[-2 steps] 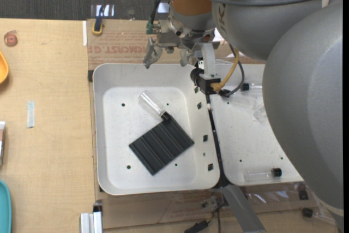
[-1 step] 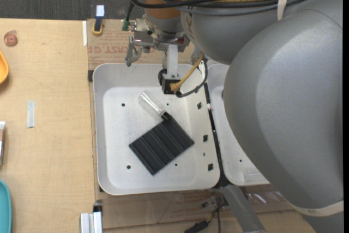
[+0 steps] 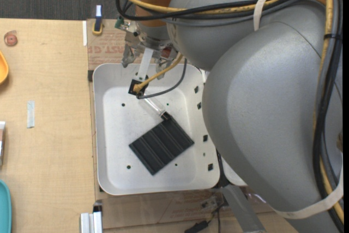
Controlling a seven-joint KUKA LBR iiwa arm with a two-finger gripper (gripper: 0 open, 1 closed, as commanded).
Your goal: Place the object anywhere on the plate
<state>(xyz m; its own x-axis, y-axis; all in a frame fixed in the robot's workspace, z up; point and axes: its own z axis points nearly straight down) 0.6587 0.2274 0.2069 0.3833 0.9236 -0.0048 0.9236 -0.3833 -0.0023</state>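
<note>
One camera view looks down on a white bin (image 3: 106, 133) where a dark ribbed plate (image 3: 161, 144) lies flat, its long axis slanting away from the gripper (image 3: 137, 57). That gripper hangs over the bin's far edge, and the plate sits below it, well apart. How the gripper is set, or whether it carries anything, I cannot tell.
</note>
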